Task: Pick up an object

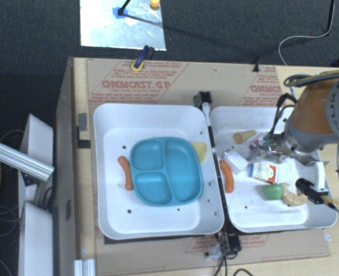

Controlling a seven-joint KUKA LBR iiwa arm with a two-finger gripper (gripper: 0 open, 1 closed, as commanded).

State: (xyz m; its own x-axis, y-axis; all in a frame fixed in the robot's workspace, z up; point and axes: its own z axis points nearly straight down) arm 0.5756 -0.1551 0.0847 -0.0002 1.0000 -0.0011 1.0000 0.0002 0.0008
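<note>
Down in the right bin [244,223], the gripper [265,147] hangs low over the clutter, though whether it is wide, narrow or holding anything I cannot tell. Just below it lies a small carton [264,171], with a white block [235,161] to its left and a green toy [273,191] beneath. A tan piece [244,135] sits near the bin's top, and a sausage [227,176] lies by the divider. The left bin [152,226] holds a blue tray [165,171], another sausage [125,172] just beside it, and a pale yellow piece [200,150] at the tray's upper right.
</note>
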